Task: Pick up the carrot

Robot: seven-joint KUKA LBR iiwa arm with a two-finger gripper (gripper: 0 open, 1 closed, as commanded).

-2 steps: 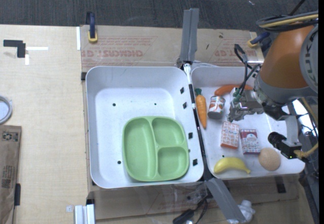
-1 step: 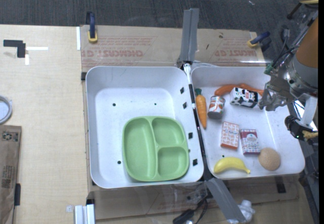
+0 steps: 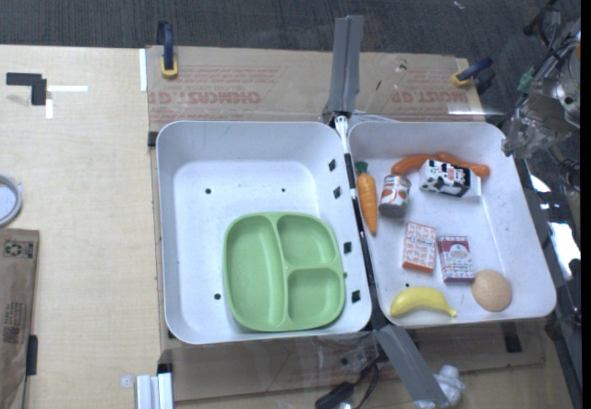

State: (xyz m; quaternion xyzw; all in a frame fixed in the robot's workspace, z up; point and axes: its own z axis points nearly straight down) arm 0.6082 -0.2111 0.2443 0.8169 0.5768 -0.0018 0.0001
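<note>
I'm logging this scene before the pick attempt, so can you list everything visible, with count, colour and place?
Carrot: 1, orange with green top, right bin, against its left wall.
Sausages: 2, orange-red, right bin, far side, either side of the carton.
Cow-print carton: 1, black and white, right bin, far side.
Can: 1, silver with red label, beside the carrot.
Small boxes: 2, red and white, middle of right bin.
Banana: 1, yellow, near edge of right bin.
Egg: 1, tan, near right corner.
Divided plate: 1, green, left bin.
Bins: 2, white, side by side.
Clamps: 2, blue and yellow, on the cardboard behind the bins.
Robot arm: 1, grey, at the right edge.
</note>
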